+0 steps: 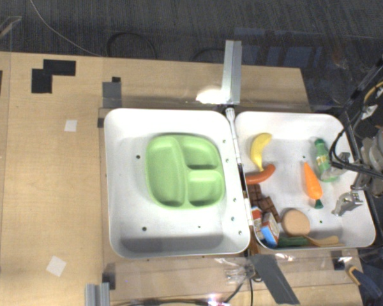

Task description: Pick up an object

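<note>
The right bin [287,129] holds several small items: a yellow banana [260,148], a red sausage [260,174], an orange carrot [312,182], a green bottle [322,160], a brown chocolate bar [263,204] and a round tan bun [297,222]. My gripper [348,204] hangs over the right bin's right side, just right of the carrot and below the bottle. Nothing shows in its grasp. The arm's grey wrist [376,161] enters from the right edge.
The left bin [124,234] carries a green divided tray [184,169]. A small colourful packet [268,233], a green item [293,241] and a wooden spoon [324,240] lie along the right bin's front wall. A metal divider [237,164] separates the bins.
</note>
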`<state>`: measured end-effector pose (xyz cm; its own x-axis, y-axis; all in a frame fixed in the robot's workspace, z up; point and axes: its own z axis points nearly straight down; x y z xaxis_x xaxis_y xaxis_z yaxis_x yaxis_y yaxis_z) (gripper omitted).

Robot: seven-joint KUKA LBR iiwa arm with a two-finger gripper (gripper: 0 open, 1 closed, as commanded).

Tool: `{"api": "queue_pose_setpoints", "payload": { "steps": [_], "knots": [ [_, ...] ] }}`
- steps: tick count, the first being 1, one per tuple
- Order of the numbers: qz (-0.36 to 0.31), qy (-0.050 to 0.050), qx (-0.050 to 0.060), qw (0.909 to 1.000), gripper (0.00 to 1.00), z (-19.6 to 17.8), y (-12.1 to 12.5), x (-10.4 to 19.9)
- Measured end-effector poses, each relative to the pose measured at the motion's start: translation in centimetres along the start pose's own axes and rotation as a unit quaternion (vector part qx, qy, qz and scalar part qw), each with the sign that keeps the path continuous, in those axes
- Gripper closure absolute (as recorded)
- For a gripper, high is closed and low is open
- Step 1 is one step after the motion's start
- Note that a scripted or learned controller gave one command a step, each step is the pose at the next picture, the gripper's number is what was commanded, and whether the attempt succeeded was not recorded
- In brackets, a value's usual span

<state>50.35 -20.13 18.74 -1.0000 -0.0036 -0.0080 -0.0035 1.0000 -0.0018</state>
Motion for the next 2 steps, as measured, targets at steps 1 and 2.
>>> {"api": "queue_pose_setpoints", "payload": {
  "steps": [1,2],
  "knots": [
    [0.024,-0.005,0.002,0.9997,0.00,9.72,-0.51,-2.89],
    [0.044,-0.003,0.002,0.9990,0.00,9.77,0.19,-3.72]
  ]
}}
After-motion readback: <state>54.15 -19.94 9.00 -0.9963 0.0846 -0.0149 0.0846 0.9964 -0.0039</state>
